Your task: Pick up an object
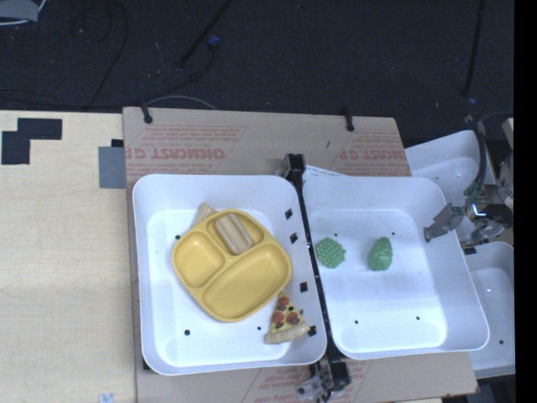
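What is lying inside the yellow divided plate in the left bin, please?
A tan hot dog toy lies in one upper compartment of the yellow plate; the other two compartments look bare. Whatever lies under the plate is covered; a tan corner peeks out behind its top edge.

The gripper (460,225) showed as a small assembly of dull grey metal parts with darker, near-black sections. A slim grey finger (438,225) projected from it, angular in outline. A thin dark cable (481,154) ran upward from the assembly. Finer details, including screws and markings, could not be resolved.
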`<control>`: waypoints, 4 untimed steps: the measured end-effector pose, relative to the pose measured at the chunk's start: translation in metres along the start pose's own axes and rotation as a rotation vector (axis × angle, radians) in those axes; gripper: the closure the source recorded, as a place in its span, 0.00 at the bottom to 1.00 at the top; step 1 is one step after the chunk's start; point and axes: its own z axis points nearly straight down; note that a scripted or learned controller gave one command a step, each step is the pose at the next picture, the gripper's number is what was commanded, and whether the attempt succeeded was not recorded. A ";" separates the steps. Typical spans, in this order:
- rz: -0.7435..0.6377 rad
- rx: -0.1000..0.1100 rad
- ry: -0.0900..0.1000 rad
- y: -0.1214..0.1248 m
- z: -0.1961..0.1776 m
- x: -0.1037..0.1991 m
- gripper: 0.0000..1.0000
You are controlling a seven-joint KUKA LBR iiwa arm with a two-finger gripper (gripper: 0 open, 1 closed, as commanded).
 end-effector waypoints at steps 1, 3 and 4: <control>-0.003 -0.012 -0.003 0.002 -0.007 0.000 0.00; -0.003 -0.006 0.000 0.004 0.101 -0.002 0.00; -0.003 -0.009 -0.001 0.001 0.144 0.002 0.00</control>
